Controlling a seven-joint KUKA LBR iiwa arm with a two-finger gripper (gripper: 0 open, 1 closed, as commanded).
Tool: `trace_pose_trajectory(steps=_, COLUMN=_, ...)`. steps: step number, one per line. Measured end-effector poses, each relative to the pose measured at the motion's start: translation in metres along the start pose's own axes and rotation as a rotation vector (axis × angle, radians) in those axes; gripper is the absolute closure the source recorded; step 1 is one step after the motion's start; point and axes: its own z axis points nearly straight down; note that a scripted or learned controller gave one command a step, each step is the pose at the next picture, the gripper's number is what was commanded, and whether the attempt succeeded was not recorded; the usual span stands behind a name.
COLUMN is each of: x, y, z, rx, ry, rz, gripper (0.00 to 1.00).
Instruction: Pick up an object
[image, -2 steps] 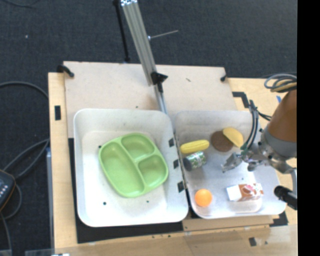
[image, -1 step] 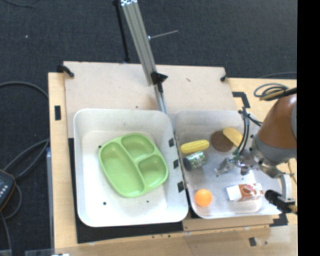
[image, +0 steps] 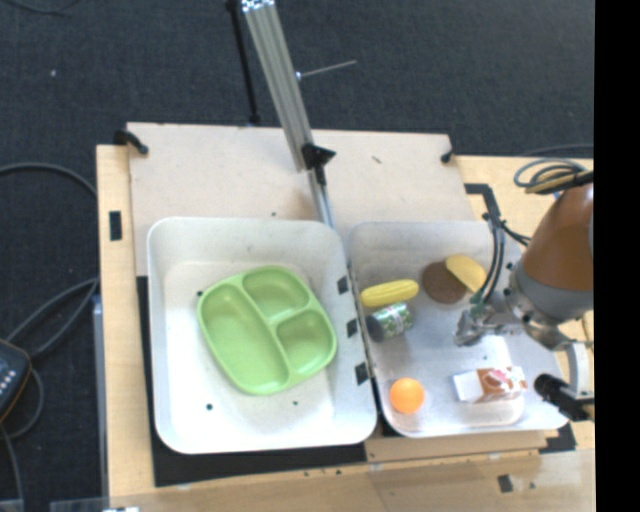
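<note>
Just right of a round brown cookie (image: 443, 283), the metal two-finger gripper (image: 472, 329) hovers, its grip state unreadable.

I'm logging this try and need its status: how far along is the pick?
Done: the arm has reached into the right bin, and the gripper sits low over bare floor. In hand: nothing visibly. Left: the pick itself; the corn cob, green can, orange ball and white carton lie loose.

Grey KUKA arm (image: 556, 296) with rounded orange band above the wrist; black cables run to metallic gripper (image: 476, 328).
</note>
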Motion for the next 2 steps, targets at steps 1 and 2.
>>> trace_pose_trajectory(steps=1, x=0.005, y=0.01, z=-0.052, rx=-0.003, ry=-0.001, rz=-0.011, gripper=1.0)
trace_pose_trajectory(steps=2, x=0.007, y=0.009, z=-0.097, rx=-0.003, ry=-0.001, rz=-0.011, gripper=1.0)
